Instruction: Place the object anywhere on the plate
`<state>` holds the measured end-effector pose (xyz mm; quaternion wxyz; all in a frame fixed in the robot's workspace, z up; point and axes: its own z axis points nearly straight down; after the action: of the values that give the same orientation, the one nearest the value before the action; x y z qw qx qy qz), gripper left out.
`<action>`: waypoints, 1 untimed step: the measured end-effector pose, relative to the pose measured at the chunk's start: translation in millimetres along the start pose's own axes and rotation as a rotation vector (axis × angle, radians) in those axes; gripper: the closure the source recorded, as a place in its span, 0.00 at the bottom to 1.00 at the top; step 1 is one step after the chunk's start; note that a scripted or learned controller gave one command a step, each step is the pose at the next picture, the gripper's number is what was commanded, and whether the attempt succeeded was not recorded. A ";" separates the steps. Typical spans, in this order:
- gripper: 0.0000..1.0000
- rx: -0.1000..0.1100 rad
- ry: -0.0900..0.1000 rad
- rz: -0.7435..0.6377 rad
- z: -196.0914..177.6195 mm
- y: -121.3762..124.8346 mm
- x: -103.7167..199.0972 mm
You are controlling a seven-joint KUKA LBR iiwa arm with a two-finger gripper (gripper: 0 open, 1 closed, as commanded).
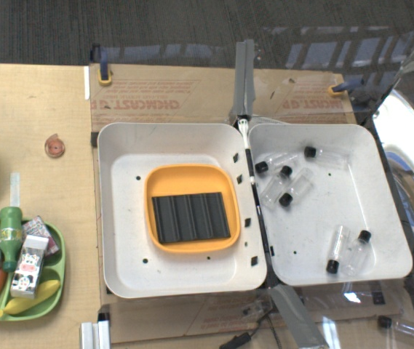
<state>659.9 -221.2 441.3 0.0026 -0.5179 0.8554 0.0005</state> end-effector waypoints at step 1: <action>0.00 -0.001 -0.001 -0.406 0.0 0.0 -0.2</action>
<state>660.1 -221.1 441.3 0.0027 -0.6797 0.7335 0.0004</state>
